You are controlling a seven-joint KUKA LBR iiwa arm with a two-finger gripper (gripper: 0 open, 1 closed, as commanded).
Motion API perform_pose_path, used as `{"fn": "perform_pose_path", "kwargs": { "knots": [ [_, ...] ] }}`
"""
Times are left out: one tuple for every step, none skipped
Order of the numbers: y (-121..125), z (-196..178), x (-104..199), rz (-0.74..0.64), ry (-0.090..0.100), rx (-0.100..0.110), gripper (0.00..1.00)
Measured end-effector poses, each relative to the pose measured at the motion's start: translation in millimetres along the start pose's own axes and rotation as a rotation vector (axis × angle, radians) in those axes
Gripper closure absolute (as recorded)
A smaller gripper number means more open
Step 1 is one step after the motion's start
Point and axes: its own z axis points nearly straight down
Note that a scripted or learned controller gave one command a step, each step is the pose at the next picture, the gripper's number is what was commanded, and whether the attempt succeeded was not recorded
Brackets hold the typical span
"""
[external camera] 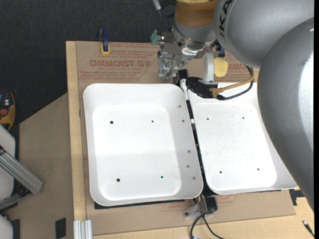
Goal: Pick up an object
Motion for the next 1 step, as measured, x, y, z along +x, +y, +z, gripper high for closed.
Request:
{"fn": "perform_pose_path", "kwargs": {
  "knots": [
    [-2.5,-57.5,-34.2,0.012,-0.003,-0.017,1.0]
  ]
}}
